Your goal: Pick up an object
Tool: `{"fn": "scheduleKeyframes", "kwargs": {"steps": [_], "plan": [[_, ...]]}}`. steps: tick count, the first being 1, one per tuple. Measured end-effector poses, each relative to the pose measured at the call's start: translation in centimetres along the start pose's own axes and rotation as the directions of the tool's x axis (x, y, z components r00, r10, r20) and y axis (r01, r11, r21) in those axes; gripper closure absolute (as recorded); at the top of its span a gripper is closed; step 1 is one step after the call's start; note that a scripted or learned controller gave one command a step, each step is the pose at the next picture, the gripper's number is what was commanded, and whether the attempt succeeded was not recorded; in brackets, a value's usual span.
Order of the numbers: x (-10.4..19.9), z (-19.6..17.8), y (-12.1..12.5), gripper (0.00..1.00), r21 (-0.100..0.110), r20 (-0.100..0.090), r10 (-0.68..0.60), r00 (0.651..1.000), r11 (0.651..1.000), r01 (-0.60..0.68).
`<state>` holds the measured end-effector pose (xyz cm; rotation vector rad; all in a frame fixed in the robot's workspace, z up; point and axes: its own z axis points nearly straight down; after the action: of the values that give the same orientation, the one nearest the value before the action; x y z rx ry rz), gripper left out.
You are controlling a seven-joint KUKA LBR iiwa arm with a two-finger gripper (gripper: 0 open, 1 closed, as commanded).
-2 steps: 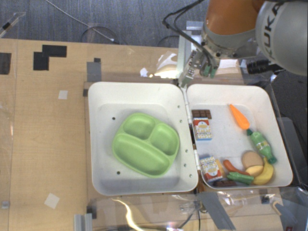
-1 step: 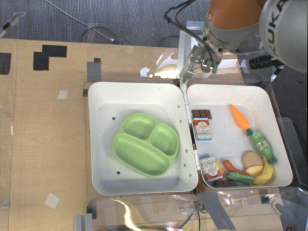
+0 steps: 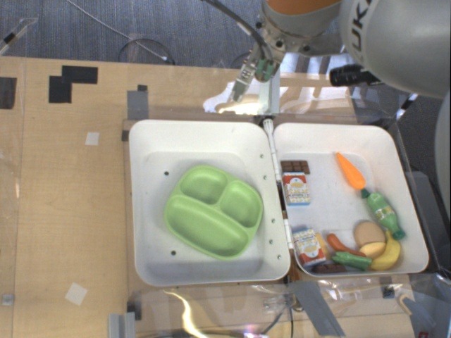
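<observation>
While our gripper (image 3: pixel 255 72) hangs spread and unladen above the far edge of the desk, the carrot (image 3: pixel 350 170) lies alone in the right bin (image 3: pixel 394 153); we judge it best to descend straight over it, fingers straddling its narrow width.

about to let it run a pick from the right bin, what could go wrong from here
1. The banana, brown round item, sausage and green vegetable sit piled in the near corner; a grasp may slip or drag neighbours.
2. The snack box lies close to the wall between the bins, so a finger could strike it.
3. The hand hangs beyond the bins, far from any item.
</observation>
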<state>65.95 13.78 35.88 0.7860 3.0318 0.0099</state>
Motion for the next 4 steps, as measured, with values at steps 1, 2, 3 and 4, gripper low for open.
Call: {"fn": "scheduleKeyframes", "kwargs": {"steps": [1,2,3,4], "plan": [[3.2,4.7,5.1,1.0,0.004,-0.005,0.079,0.997,0.997,-0.079],[3.0,3.2,5.2,1.0,-0.004,0.004,0.076,0.997,0.997,-0.076],[5.6,13.5,8.1,1.0,0.012,-0.007,0.171,0.985,0.985,-0.171],[3.1,4.8,3.0,1.0,-0.001,0.004,-0.225,0.974,0.974,0.225]]}}
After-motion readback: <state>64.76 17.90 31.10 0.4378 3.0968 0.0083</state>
